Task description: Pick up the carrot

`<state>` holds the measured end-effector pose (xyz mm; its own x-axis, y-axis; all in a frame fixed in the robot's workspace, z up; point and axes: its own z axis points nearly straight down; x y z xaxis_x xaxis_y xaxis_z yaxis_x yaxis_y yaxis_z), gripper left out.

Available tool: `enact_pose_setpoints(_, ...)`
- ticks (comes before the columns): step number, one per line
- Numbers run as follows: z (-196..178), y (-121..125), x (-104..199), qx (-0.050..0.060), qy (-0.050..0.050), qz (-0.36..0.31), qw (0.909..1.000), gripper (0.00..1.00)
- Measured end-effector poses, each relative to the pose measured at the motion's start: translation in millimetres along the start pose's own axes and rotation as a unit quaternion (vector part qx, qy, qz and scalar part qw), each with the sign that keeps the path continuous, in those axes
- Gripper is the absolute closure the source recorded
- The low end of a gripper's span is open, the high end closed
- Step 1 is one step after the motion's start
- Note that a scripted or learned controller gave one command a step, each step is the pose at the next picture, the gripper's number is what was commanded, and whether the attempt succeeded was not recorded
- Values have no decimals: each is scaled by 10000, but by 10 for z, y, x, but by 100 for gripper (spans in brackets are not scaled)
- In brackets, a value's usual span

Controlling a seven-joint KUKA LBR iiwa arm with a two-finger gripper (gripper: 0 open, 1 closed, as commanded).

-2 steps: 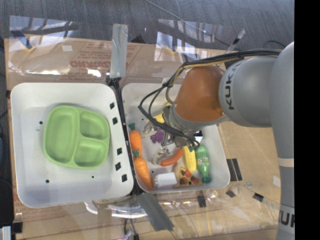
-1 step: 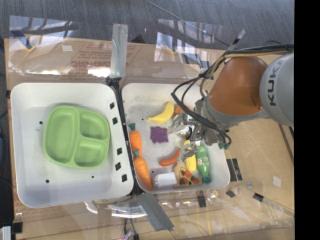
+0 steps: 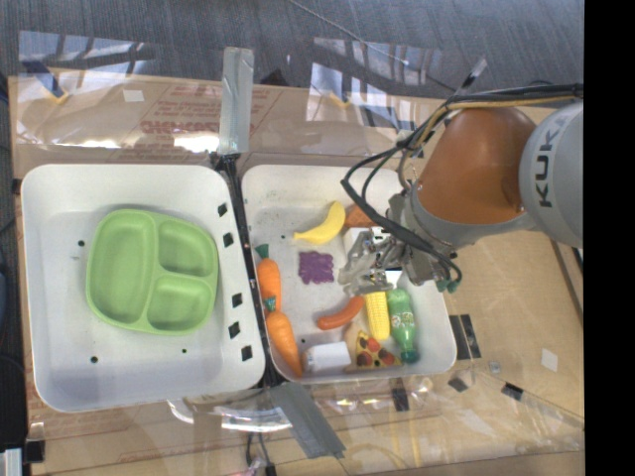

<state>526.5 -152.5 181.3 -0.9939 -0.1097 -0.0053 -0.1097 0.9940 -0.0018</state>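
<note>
Currently | gripper (image 3: 365,266) over right bin (image 3: 437,337) centre, jaws' state can't tell | carrot (image 3: 282,341) at bin's left wall, near corn (image 3: 377,313) | 2nd carrot (image 3: 269,278) just above.

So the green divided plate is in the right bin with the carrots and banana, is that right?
Not quite. The camera view shows the green divided plate alone in the left bin; the carrots and banana lie in the right bin.

The bench (image 3: 516,315), tan and covered in clear plastic sheeting, carries two white bins: the left bin (image 3: 50,266) sits directly against the right bin (image 3: 437,330), their rims touching.
</note>
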Motion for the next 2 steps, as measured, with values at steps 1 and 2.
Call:
enact_pose_setpoints(1,-312,-82,-315,-8,9,-1783,9840,100)
enact_pose_setpoints(2,131,277,-276,-15,34,18,10000,100)
